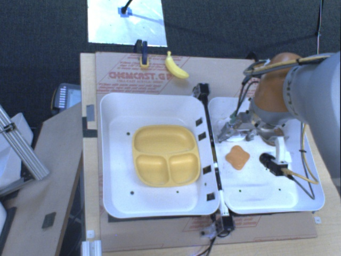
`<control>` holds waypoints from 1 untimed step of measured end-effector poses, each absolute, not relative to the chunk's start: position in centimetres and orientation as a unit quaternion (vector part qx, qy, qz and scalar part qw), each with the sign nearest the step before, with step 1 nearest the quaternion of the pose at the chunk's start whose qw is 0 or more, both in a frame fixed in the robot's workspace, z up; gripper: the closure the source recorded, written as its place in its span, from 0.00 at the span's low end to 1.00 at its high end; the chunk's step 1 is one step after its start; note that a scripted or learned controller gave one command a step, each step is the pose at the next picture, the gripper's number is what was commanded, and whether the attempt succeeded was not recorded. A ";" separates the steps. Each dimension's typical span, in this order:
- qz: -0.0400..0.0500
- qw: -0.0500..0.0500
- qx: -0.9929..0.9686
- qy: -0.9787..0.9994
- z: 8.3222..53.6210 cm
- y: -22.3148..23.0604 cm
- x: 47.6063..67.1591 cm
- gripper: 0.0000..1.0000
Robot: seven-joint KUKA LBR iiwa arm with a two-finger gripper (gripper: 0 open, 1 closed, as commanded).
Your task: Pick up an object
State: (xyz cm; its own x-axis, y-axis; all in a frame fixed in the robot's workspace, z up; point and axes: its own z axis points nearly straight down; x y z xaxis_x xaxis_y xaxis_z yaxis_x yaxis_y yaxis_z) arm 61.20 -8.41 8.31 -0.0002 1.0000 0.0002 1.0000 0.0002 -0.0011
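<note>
A: Where's the tool?
B: The tool (230, 131) is low in the right bin (266, 199), at about 10 o'clock on the bin's floor, close to the wall it shares with the other bin.
A: Apart or together?
B: Can't tell, it's a metal blur from this angle. Nothing visibly clamped in it.
A: Arm?
B: The grey arm (314, 89) comes in from 3 o'clock, with its orange band (272, 89) just above the tool.
A: Things to pick?
B: An orange piece (237, 157), flat with a wavy edge, lies on the right bin's floor. It's roughly mid-bin and a bit toward 9 o'clock. It sits at 5 o'clock from the tool, near it but not touching.
A: Left bin?
B: The left bin (117, 159) has a yellow divided plate (162, 154) lying flat near the centre. It has one wide compartment on the 12 o'clock side and two smaller ones on the 6 o'clock side.
A: Between the bins?
B: Black clips (202, 137) run along the shared edge.
A: Outside the bins?
B: A yellow banana (176, 68) lies on the worktop (133, 79), at 12 o'clock from the left bin and clear of its rim. A yellow-and-black clamp (143, 55) is at 10 o'clock from the banana, on the worktop's far edge.
</note>
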 end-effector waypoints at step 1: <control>-0.001 -0.001 -0.707 -0.707 9.6 -8.5 61.3 1.00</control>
State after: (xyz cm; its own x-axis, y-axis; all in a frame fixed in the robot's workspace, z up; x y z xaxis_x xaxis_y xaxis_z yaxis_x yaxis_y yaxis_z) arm 61.31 -8.46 9.56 0.0009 1.0000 -0.0006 1.0000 -0.0009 0.0026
